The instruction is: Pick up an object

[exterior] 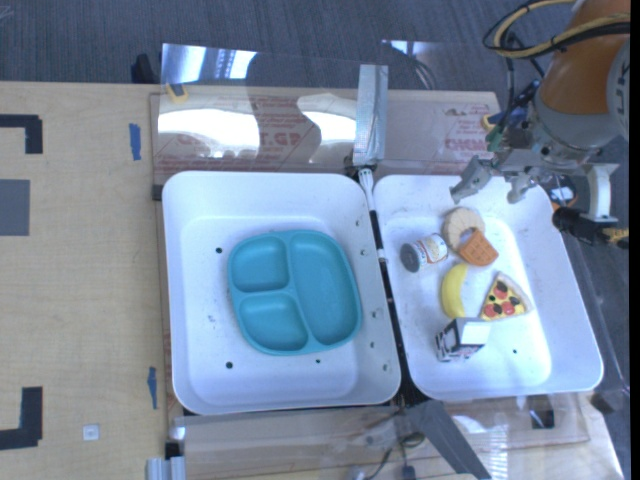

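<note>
Objects for picking are lying clustered in the right white bin (570, 358). Nearest the camera, a small black-and-white box (460, 341) is resting just below a yellow rounded piece (455, 290) and a triangular pizza-slice toy (503, 299). Farther back, an orange waffle-patterned piece (478, 249) is touching a tan round biscuit-like disc (462, 225), with a small jar lying on its side (423, 252) beside them; its label is too small to read. The left white bin (190, 218) is holding a teal three-compartment plate (294, 291). The two-finger gripper (497, 180) is hovering over the right bin's far edge with its fingers spread and nothing between them. The arm is cut off at the frame's right edge.
</note>
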Motion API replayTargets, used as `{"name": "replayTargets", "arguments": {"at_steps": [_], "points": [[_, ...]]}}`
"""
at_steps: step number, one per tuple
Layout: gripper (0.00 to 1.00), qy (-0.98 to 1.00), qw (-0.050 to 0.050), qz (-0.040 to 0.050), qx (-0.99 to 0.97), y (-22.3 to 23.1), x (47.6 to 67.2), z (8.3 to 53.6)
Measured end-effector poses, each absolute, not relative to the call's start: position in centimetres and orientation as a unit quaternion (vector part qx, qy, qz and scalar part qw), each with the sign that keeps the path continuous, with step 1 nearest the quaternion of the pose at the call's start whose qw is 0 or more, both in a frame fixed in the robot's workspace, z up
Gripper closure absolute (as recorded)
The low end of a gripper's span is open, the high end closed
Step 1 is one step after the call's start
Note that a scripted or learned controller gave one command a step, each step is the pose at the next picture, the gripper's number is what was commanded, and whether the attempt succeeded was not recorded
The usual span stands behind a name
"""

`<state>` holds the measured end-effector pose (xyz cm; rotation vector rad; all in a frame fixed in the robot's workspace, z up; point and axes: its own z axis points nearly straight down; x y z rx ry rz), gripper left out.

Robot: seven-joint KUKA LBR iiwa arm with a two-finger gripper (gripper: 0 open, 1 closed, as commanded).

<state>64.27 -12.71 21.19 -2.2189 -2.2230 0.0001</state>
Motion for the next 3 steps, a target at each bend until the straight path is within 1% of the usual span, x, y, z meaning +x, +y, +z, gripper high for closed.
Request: {"name": "replayTargets", "arguments": {"at_steps": [1, 2, 3], "points": [[0.00, -0.706, 0.004, 0.0029, -0.708, -13.3, 52.8, 11.5], [0.00, -0.708, -0.003, -0.0021, -0.706, -9.2, 57.8, 8.7], [1.00, -0.707, -0.006, -0.0042, -0.707, -9.2, 57.9, 9.9]]}}
